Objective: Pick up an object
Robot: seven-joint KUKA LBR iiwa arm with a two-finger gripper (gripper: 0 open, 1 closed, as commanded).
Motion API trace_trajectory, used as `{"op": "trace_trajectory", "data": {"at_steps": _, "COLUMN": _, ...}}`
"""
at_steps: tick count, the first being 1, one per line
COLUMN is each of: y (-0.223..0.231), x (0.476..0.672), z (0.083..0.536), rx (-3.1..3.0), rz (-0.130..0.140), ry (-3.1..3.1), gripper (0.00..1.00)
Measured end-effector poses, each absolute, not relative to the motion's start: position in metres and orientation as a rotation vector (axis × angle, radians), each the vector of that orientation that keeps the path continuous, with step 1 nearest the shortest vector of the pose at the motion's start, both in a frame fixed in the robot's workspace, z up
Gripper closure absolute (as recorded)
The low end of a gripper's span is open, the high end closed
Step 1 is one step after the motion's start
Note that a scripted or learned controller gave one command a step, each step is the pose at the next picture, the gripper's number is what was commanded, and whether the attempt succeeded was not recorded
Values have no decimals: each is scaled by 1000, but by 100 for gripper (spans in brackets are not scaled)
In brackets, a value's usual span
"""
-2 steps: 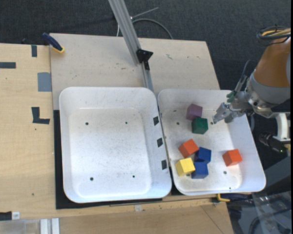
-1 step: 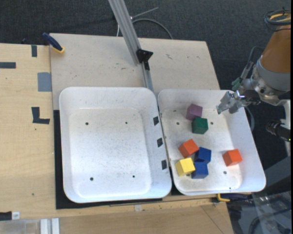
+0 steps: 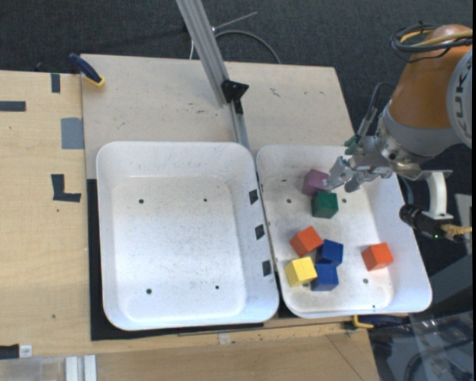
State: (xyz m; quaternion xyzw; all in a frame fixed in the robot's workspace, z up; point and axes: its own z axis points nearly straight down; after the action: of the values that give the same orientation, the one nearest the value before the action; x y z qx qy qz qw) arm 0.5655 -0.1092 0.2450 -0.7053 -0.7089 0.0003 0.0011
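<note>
Purple block (image 3: 313, 182) partly behind gripper (image 3: 339, 176)

bins (image 3: 182, 159): white, black-speckled
blocks: purple (image 3: 314, 182), green (image 3: 325, 205), two orange (image 3: 306, 240) (image 3: 377, 255), two blue (image 3: 330, 252) (image 3: 325, 275), yellow (image 3: 301, 271)
arm (image 3: 428, 86): grey, orange band

You are looking down at a pale wooden bench (image 3: 182, 94) sitting on dark grey carpet (image 3: 79, 14). A grey metal pole (image 3: 206, 38) is slanting across the bench's far edge, with a thin cable (image 3: 246, 38) looping beside it. Grey and black tape patches (image 3: 71, 133) are lying along the bench's left side. A blue-and-yellow clamp (image 3: 87, 70) is gripping the far left corner.
</note>
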Motion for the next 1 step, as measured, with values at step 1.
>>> {"op": "trace_trajectory", "data": {"at_steps": 1, "y": -56, "x": 568, "z": 233, "rx": -2213, "rz": 1, "ry": -2226, "gripper": 100}}
